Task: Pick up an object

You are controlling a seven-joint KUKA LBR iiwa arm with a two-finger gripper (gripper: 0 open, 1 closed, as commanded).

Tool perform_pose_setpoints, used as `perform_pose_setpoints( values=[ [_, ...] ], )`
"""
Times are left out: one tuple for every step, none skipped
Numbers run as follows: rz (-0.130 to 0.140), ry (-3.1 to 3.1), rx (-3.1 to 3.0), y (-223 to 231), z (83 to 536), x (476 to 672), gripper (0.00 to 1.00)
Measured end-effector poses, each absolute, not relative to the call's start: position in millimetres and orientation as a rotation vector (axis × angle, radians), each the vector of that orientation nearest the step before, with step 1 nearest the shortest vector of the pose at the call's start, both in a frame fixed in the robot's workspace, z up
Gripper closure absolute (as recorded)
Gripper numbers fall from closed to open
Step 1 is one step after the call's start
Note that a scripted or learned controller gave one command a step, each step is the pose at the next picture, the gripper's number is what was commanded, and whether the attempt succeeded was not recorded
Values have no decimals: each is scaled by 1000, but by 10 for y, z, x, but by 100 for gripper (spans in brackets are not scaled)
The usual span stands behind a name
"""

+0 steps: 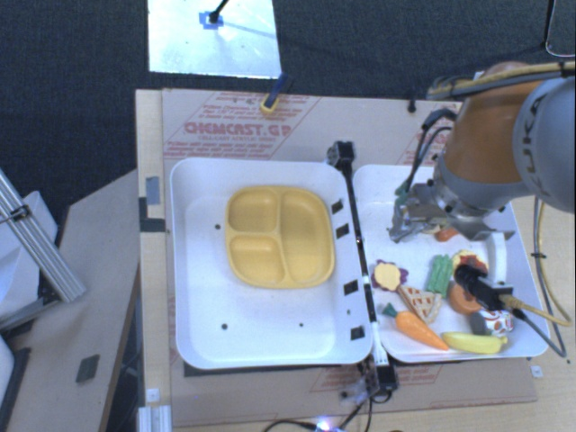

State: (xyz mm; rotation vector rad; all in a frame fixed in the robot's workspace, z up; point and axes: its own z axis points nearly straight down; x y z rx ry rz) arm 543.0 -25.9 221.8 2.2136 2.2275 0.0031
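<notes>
Gripper [407,226] low over right bin's [382,192] back half, finger state not discernible; carrot [419,329] and banana [473,341] along front edge.

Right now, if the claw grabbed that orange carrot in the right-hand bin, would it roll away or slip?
The carrot looks like smooth moulded plastic, so it is probably stiff, light and a little slippery. Its round, tapered body might roll in a curve if nudged, though the waffle piece and banana close beside it could stop it. The gripper sits further back in the right bin.
</notes>
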Motion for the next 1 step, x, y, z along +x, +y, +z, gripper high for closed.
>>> perform_pose_setpoints(
  values=[
    [1, 2223, 2219, -258, 2164, 5389, 100]
  ],
)
